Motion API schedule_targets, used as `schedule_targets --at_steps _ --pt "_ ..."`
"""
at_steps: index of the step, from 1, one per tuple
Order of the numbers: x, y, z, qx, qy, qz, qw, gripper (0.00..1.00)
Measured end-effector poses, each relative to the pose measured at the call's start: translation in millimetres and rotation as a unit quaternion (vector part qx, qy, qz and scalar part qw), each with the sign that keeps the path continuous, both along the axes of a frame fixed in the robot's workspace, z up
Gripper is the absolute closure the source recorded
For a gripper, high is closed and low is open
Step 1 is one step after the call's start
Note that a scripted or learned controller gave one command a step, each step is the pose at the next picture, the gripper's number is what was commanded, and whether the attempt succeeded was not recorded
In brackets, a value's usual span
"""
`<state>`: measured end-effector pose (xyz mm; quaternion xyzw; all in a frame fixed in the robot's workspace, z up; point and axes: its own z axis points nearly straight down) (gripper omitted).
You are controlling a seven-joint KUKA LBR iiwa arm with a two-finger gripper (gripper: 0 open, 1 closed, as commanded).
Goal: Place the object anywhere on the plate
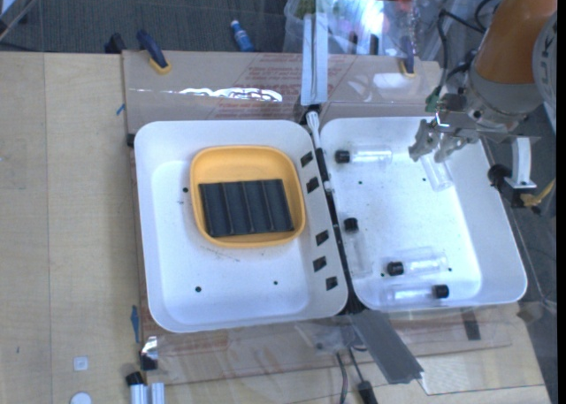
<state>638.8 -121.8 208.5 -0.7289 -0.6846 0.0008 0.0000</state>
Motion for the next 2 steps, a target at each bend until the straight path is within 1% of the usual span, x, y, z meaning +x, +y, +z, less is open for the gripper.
schedule_targets --at_steps 1,2 --pt "7 18 29 -0.0003 -0.002 0.052 0.9987 1.0" --pt "29 33 7 0.0001 -0.002 0.214 0.9768 1.0"
